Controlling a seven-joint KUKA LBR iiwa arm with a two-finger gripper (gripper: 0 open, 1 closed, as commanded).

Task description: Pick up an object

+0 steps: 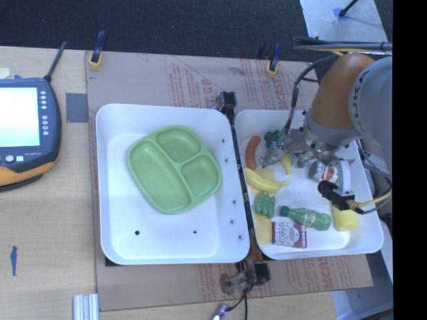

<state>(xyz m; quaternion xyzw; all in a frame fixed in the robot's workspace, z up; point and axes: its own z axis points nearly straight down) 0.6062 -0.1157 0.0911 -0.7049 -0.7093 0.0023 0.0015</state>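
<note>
The gripper (283, 153) hung low in the right bin (370, 242), over the banana (263, 179) and beside the hot dog (251, 152) (its grasp state I cannot tell). Reaching seemed underway; next, it should settle on one object.

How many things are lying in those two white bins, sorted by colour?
Green: 4 (divided plate, bottle, broccoli, small dark green piece)
Yellow: 3 (banana, block, block)
Orange-red: 1 (sausage)
Red-and-white: 2 (carton, can)
Total: 10
</note>
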